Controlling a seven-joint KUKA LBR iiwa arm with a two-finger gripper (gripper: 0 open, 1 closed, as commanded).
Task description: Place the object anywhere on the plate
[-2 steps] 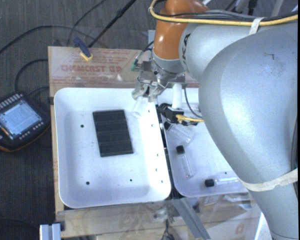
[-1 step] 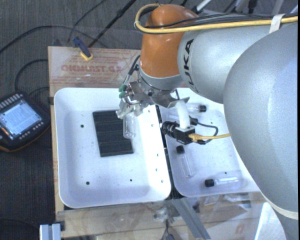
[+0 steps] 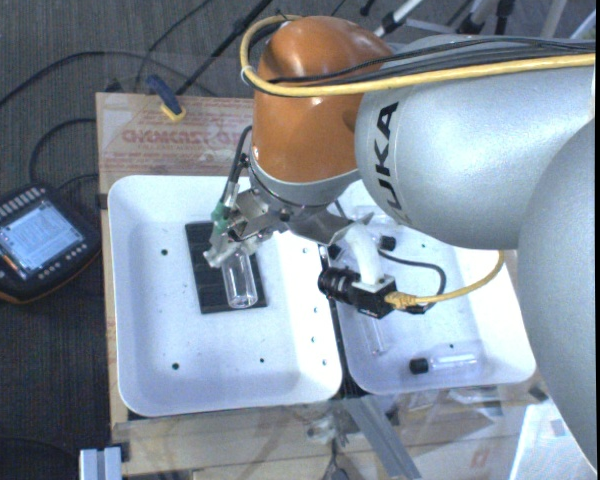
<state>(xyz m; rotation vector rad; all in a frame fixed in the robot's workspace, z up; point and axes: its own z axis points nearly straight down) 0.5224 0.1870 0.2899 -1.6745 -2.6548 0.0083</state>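
The tube (image 3: pixel 241 280) is small, clear and see-through, like a little glass bottle. It lies flat on the plate (image 3: pixel 208 278), on the plate's right side. Its top end points up toward the pincer (image 3: pixel 223 240), which sits right at that end. The plate is flat, dark and square-cornered. It lies in the left white bin (image 3: pixel 150 368), near the middle.

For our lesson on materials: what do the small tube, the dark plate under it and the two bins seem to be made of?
The tube looks like clear glass or plastic: the plate shows through it, with glints along it. The plate looks like matt black plastic or rubber, with faint ribs. The bins look like smooth white moulded plastic, with rounded rims.
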